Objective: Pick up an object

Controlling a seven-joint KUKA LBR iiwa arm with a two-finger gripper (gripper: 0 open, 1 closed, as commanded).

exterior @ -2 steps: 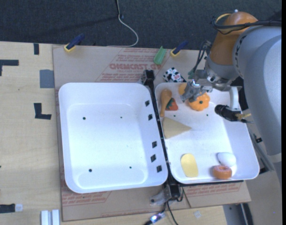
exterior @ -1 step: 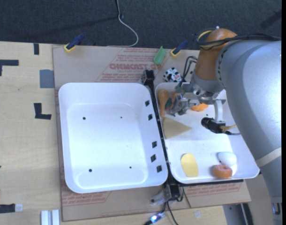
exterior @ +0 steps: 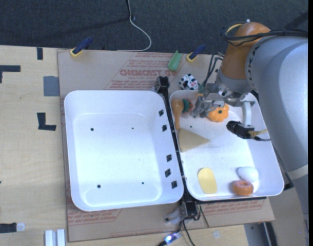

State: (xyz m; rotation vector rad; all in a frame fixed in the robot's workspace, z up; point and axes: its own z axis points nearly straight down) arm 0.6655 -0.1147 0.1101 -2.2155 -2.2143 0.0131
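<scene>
I see the gripper (exterior: 205,106) down in the right bin's (exterior: 264,163) far end, just left of the orange ball (exterior: 218,113); I cannot tell its state.

Only readable text: red print on the brown cardboard sheet (exterior: 125,73) under the bins, above the left bin, reads roughly "CHEMCAST" in caps, though the slant and blur make the letters uncertain. Smaller red lines sit under that word and more red print runs along the cardboard's bottom edge below the bins, all too small to read. No other labels, numbers or brands legible anywhere.
</scene>
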